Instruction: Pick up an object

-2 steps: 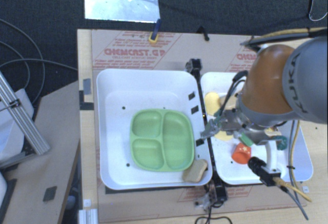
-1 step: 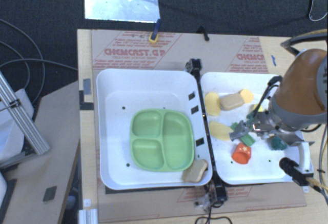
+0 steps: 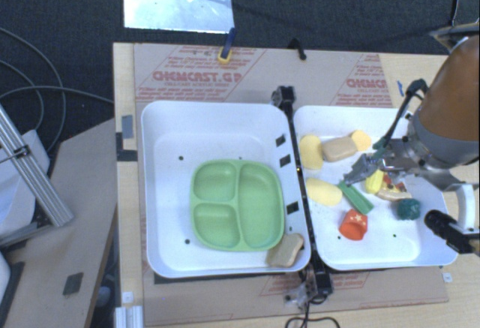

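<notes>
Currently claw [image 3: 365,167] is low in the right bin [image 3: 390,255], spread or pinched I can't tell; yellow piece [image 3: 374,182] just beside it, green stick [image 3: 355,197] just below; pick one, centre over it, avoid nudging neighbours; lift straight.

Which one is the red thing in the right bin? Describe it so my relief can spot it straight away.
Start at the right bin, the one the arm reaches into. Look along its near side, below the green stick and left of the dark teal lump. The red piece lies there, small and chunky, the one red-orange item among yellow and tan neighbours.
</notes>
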